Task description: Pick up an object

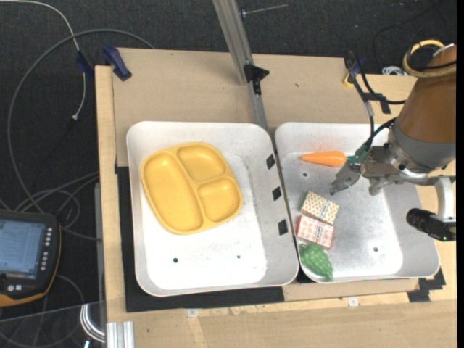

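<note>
In the right bin (377,256) lie an orange carrot (324,159) near the back, two patterned boxes (317,220) stacked toward the left wall, and a green leafy toy (317,260) at the front left corner. My gripper (357,182) hangs over the bin just right of the carrot, its two fingers spread open with nothing between them. One fingertip (341,185) points down toward the bin floor, right of the carrot's thick end.
The left bin (152,267) holds a yellow divided plate (191,186). A metal pole (233,22) rises from the bench behind the bins. Black clips (276,191) sit along the seam between the bins. A pendant screen (24,252) lies at the far left.
</note>
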`<act>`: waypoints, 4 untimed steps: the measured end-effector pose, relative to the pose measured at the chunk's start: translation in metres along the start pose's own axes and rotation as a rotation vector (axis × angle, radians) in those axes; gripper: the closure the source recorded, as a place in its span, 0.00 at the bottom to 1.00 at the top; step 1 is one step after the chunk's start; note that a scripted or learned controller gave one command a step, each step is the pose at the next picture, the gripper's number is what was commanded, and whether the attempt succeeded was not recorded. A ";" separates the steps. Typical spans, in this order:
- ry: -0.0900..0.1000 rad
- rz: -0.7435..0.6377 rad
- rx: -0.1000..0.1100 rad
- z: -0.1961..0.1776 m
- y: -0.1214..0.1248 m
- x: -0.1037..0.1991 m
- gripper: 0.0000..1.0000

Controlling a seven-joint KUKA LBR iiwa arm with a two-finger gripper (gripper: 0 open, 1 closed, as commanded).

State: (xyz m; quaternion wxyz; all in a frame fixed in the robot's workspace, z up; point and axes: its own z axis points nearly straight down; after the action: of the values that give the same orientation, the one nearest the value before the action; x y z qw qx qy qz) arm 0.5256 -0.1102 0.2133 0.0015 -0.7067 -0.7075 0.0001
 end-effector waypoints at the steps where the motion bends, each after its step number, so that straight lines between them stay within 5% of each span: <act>1: 0.000 0.000 -0.001 0.000 0.000 0.000 0.00; 3: 0.001 0.002 0.007 0.105 -0.008 -0.009 0.00; 4: -0.002 0.002 -0.008 0.118 -0.005 -0.010 0.00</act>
State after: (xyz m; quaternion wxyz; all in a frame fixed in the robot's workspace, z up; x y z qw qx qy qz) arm 0.5202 -0.1196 0.0955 -0.0020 -0.7076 -0.7066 -0.0022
